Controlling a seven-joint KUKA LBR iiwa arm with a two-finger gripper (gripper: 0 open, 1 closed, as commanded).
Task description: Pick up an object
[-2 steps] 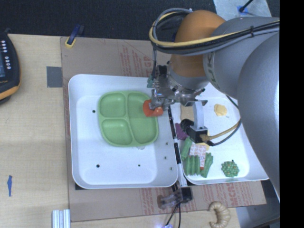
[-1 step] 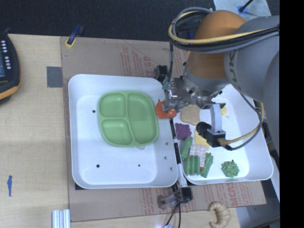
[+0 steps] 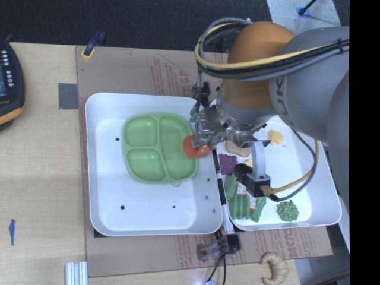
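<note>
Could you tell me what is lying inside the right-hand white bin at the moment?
In the right bin: green beans, a broccoli piece, something purple and a yellowish piece. The arm covers the bin's upper part, hiding anything beneath it.

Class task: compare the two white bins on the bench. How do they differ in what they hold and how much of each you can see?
The left bin holds a green divided plate; the right bin holds small toy foods. The left bin is mostly in plain sight; the arm covers much of the right bin. Both are shallow and white.
</note>
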